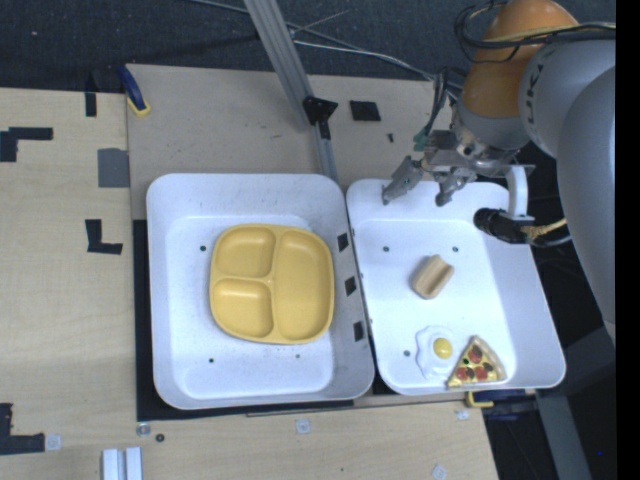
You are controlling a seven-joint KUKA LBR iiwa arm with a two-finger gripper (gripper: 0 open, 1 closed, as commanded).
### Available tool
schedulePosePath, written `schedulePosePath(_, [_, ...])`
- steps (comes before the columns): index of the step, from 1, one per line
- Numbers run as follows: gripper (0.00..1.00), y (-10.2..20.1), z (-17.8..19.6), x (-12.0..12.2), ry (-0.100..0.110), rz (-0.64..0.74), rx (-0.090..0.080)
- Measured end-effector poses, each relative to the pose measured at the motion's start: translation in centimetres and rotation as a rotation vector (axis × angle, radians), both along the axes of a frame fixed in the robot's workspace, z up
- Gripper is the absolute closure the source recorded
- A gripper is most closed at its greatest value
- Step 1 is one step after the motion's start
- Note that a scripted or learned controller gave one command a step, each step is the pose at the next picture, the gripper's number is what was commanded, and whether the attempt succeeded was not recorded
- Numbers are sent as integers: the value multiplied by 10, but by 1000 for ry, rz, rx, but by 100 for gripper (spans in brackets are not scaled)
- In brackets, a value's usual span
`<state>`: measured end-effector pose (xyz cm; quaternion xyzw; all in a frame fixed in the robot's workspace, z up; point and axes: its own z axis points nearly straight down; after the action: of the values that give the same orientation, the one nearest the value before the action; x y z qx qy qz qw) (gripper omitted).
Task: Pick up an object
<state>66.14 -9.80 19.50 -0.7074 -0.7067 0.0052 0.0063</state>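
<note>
The tool (418, 189) hangs over the far rim of the right bin (520, 298), fingers spread apart with nothing between them. In that bin, a tan bread piece (432, 276) lies near the centre; a fried egg (437, 350) and a pizza slice (476, 363) sit side by side at the near edge. The left bin (180, 268) holds a yellow divided plate (272, 283) on the table (60, 298)

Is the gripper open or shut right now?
Open: the gripper hangs over the right bin's far edge, its two fingers spread apart with nothing between them.
</note>
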Motion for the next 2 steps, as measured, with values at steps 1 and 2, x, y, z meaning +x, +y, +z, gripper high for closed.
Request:
schedulePosePath(1, [0, 0, 10, 3, -15, 3, -1])
schedulePosePath(2, [0, 0, -55, 3, -10, 3, -3])
